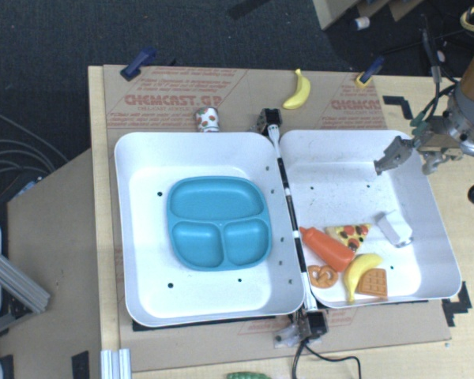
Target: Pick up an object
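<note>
In the right bin point(426, 212) a cluster of toy foods lies near the front: an orange-red pepper-like piece point(328, 245), a pizza slice point(349, 232), a pretzel point(322, 275), a yellow banana point(362, 269) and a brown waffle point(373, 283). A small pale grey block point(394, 229) rests just right of the pizza slice. My gripper point(412, 157) hangs over the bin's back right part, well behind the toys. Its fingers point(389, 155) are spread, so it is open with nothing between them.
The left bin point(138, 212) holds a blue divided plate point(218, 221). On the bench behind the bins lie a second yellow banana point(298, 91) and a small red-and-white object point(208, 118). Blue clips point(137, 64) sit at the board's back corners.
</note>
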